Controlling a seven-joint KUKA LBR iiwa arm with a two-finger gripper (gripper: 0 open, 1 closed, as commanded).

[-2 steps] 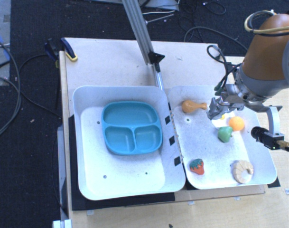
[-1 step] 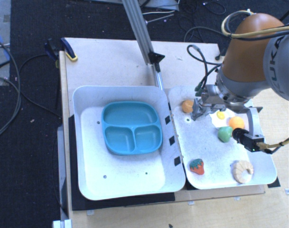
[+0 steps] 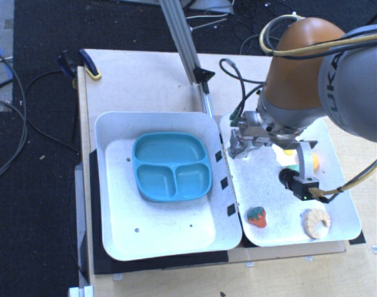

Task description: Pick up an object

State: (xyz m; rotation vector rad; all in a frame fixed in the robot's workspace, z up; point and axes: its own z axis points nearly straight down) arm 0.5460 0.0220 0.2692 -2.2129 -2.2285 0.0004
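Observation:
My gripper (image 3: 239,146) hangs low over the left part of the right bin (image 3: 337,218), close to the wall shared with the left bin, and nothing shows in its grasp. A red strawberry with a green top (image 3: 257,216) lies near the bin's front, below the gripper. At the front right lies a pale, curled shrimp-like piece (image 3: 316,222). A yellow and white object (image 3: 307,160) sits right of the gripper, partly hidden by the wrist and a black fitting (image 3: 296,184).
The left bin (image 3: 114,228) holds a blue divided plate (image 3: 173,166). A slanted metal pole (image 3: 182,36) rises behind the bins. Cables loop around the wrist. A yellow and blue clamp (image 3: 89,67) sits at the bench's back left corner.

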